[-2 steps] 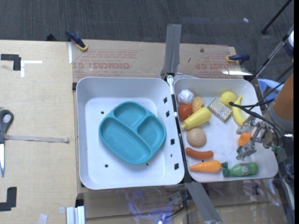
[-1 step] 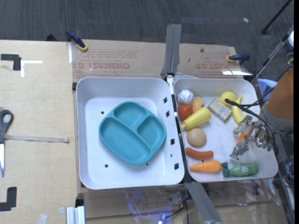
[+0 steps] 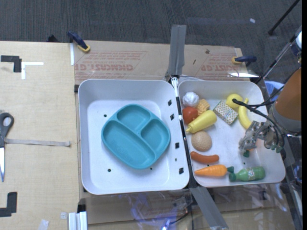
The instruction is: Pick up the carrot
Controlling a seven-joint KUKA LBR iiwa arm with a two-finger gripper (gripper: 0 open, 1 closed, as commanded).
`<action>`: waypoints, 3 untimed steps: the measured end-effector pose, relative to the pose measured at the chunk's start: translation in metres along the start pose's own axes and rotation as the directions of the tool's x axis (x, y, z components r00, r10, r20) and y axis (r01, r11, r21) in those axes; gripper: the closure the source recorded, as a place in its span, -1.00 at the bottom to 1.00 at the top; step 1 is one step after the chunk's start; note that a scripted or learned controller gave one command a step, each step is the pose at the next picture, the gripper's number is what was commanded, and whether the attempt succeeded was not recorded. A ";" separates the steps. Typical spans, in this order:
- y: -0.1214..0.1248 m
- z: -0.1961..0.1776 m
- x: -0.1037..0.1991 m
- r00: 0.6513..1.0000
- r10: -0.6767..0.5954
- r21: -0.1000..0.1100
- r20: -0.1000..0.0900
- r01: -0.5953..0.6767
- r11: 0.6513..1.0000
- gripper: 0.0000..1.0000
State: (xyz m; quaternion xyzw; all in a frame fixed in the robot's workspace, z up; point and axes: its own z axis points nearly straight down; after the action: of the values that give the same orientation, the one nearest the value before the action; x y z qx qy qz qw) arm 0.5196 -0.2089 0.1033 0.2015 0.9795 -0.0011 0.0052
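Observation:
The carrot (image 3: 210,171) is orange with a green stub at its right end and lies flat along the front wall of the right bin (image 3: 274,172). My gripper (image 3: 249,142) hangs over the right side of that bin, up and to the right of the carrot and well apart from it. Nothing is visibly held in it. Below the gripper, a green bottle-shaped toy (image 3: 249,174) lies against the carrot's green end.
Just behind the carrot lie a red sausage (image 3: 205,157) and a tan egg-shaped piece (image 3: 201,140). Farther back are a yellow bottle (image 3: 201,121), a tomato (image 3: 190,114), a white garlic bulb (image 3: 191,98), a cracker (image 3: 225,112) and a banana (image 3: 241,110). A blue divided plate (image 3: 136,135) sits in the left bin (image 3: 86,166).

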 end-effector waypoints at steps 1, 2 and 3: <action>0.000 0.001 0.000 1.000 0.000 0.000 -0.002 0.000 1.000 -1.00; -0.009 0.010 -0.009 0.995 0.100 0.000 -0.006 -0.100 0.995 -1.00; -0.008 0.000 -0.010 0.995 0.096 0.000 -0.002 -0.096 0.995 1.00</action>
State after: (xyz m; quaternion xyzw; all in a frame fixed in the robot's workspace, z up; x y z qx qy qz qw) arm 0.5257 -0.2205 0.1030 0.2483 0.9687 -0.0006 0.0044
